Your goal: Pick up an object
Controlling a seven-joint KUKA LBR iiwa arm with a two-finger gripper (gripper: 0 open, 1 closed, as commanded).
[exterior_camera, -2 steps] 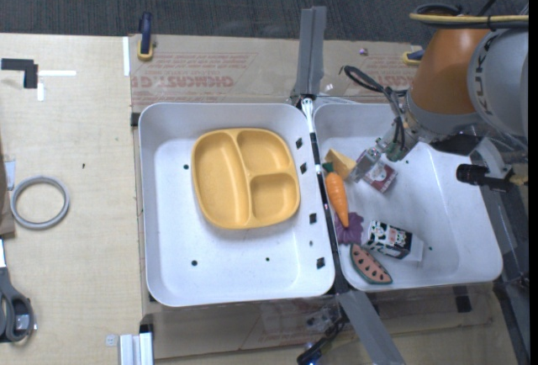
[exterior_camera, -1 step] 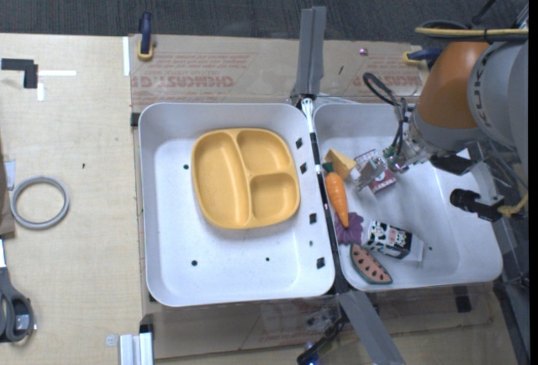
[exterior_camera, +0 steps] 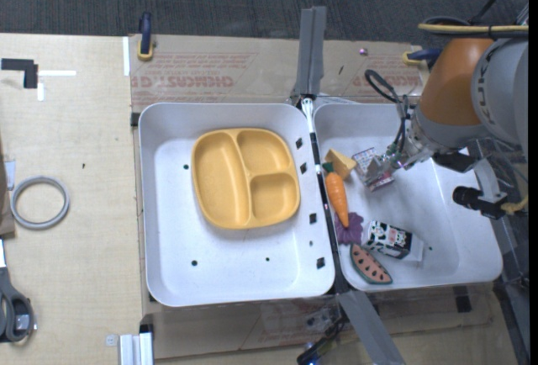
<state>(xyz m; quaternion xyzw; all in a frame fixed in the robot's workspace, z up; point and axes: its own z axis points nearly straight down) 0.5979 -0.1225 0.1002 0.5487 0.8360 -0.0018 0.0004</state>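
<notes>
My gripper (exterior_camera: 378,169) hangs low over the back left part of the right bin (exterior_camera: 441,212), below the orange-banded wrist (exterior_camera: 454,81). Just to its left lies a yellow cheese wedge (exterior_camera: 340,161), very close to the gripper tip. An orange carrot (exterior_camera: 338,196) lies along the bin's left wall, with a purple toy (exterior_camera: 350,229) below it. A black-and-white carton (exterior_camera: 389,239) lies toward the front, and a watermelon slice (exterior_camera: 370,264) sits at the front left corner.
The left bin (exterior_camera: 160,229) holds a yellow divided plate (exterior_camera: 246,178). On the bench to the left lie a grey ring (exterior_camera: 38,202) and scissors (exterior_camera: 15,317). A metal divider (exterior_camera: 313,52) runs between the bins at the back.
</notes>
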